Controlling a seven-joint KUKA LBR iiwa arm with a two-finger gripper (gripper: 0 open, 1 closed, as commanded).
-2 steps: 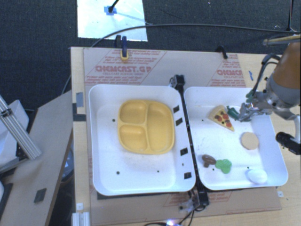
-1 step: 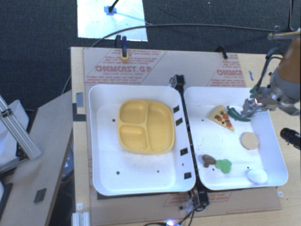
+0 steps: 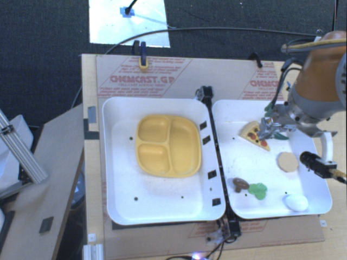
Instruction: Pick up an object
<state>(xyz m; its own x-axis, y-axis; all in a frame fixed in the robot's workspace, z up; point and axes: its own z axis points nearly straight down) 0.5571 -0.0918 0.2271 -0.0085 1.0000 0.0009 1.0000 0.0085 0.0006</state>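
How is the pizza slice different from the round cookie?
The triangular toy pizza slice is yellow with red spots; the round flat tan cookie is plain. The pizza slice lies farther back, beside the gripper; the cookie lies nearer the front, apart from it. Both lie flat in the right white bin.
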